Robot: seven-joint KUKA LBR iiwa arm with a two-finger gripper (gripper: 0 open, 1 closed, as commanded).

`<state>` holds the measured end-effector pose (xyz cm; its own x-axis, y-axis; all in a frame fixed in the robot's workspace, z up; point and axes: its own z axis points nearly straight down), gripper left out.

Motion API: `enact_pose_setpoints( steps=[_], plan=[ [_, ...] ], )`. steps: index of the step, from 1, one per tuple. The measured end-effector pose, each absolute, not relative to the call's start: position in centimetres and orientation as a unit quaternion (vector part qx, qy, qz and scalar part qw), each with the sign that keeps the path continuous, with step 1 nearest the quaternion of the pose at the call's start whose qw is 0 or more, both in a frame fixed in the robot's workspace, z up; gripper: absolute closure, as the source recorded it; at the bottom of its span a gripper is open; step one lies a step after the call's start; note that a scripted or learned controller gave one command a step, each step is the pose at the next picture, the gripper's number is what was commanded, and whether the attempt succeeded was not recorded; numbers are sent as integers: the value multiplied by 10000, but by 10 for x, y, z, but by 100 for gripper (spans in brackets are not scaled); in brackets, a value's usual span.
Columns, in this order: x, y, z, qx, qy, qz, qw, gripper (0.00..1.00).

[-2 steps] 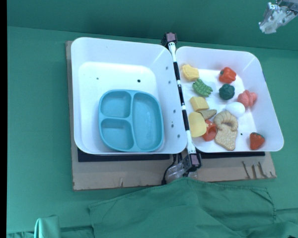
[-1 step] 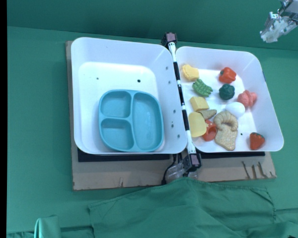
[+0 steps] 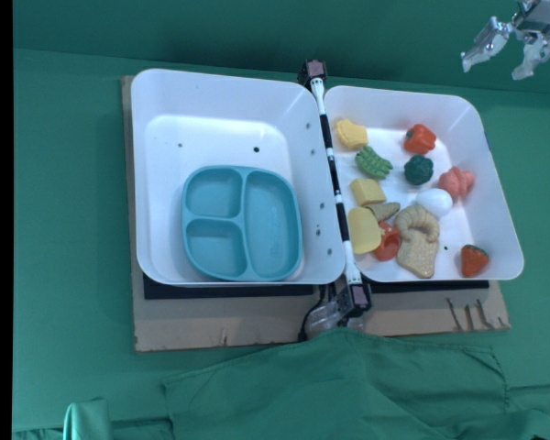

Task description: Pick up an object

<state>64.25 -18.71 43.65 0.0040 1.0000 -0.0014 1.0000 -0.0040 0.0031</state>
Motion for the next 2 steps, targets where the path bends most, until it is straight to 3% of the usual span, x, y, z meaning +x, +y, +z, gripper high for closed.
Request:
enact_pose_setpoints(
  steps=[1,2],
  plan=[
    [643,-188,451,7095,7046,23,51,100],
    [647,-188,428,7089,7053,-5,12,100]
  ],
)
